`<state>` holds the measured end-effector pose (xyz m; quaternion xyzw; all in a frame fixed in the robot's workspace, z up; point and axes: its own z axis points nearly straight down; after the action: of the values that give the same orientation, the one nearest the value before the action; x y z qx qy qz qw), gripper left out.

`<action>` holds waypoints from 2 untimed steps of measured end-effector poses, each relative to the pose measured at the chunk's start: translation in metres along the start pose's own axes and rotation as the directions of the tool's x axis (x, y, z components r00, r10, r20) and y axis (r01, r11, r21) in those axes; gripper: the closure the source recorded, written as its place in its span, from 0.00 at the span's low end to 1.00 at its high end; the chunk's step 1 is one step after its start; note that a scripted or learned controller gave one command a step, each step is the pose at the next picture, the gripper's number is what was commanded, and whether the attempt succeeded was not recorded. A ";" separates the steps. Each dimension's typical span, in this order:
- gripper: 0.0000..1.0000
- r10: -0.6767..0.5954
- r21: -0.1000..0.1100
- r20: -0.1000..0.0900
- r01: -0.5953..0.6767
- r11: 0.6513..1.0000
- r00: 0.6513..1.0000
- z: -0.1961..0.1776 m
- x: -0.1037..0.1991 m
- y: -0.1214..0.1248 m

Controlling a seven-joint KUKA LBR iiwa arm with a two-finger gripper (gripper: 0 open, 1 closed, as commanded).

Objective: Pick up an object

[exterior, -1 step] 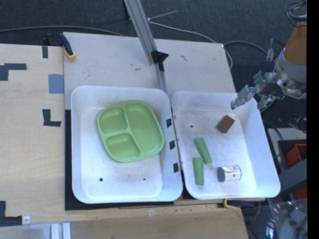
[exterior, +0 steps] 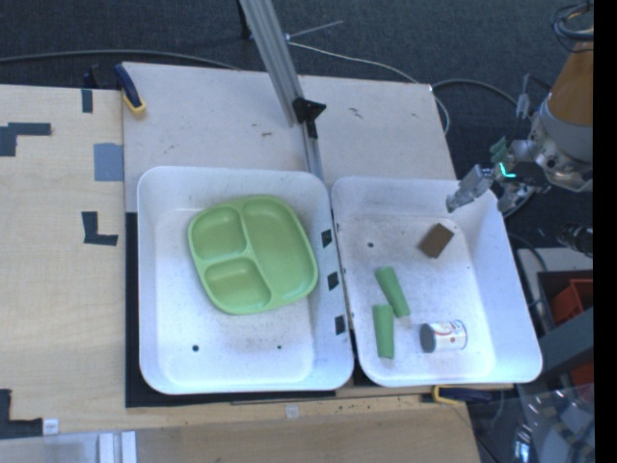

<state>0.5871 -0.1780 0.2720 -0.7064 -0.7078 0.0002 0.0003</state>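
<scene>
The right bin (exterior: 501, 258) holds a small brown block (exterior: 437, 240) near its back, two green sticks (exterior: 391, 291) (exterior: 384, 331) in the middle, and a small white can with a red label (exterior: 443, 337) lying on its side near the front. My gripper (exterior: 479, 187) hovers over the bin's back right corner, up and to the right of the brown block. It holds nothing that I can see. The arm with its orange band (exterior: 571, 85) reaches in from the right edge.
The left bin (exterior: 154, 258) holds a green divided plate (exterior: 253, 253). A metal pole (exterior: 278, 46) slants down to the gap between the bins. Cables (exterior: 386, 66) lie on the bench behind the bins. A blue and yellow clamp (exterior: 129, 89) sits at the back left.
</scene>
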 end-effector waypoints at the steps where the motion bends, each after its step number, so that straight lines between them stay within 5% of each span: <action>1: 0.00 0.001 0.005 0.000 -0.001 1.000 1.000 0.045 0.001 -0.007; 2: 0.00 0.000 0.007 -0.001 0.000 1.000 1.000 0.108 0.008 -0.012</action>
<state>0.5755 -0.1699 0.1639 -0.7064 -0.7078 0.0025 0.0033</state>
